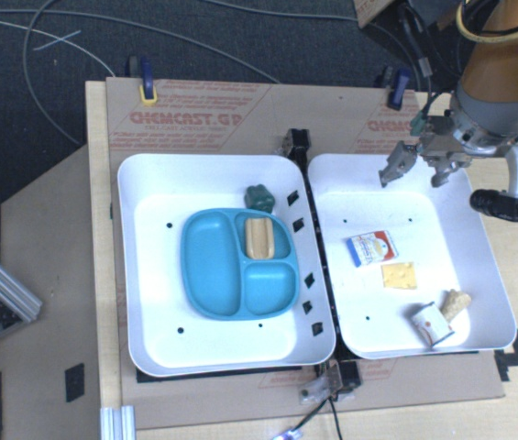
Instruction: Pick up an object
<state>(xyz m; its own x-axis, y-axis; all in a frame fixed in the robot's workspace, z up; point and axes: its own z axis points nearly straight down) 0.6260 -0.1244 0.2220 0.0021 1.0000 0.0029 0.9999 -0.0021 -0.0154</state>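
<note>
**Claw poised above the right bin**

The claw (418,163) hangs spread open and empty over the right white bin's (479,337) far edge, likely lining up. Nearest candidate, a small red-and-white packet (370,247), lies below, beside a yellow square (399,275).

The bench (194,117), topped with printed cardboard, bears two white bins side by side: the left bin (148,273) and the right bin (479,273), touching along black clips (306,246). Blue clamps (148,79) grip its far edge.
</note>
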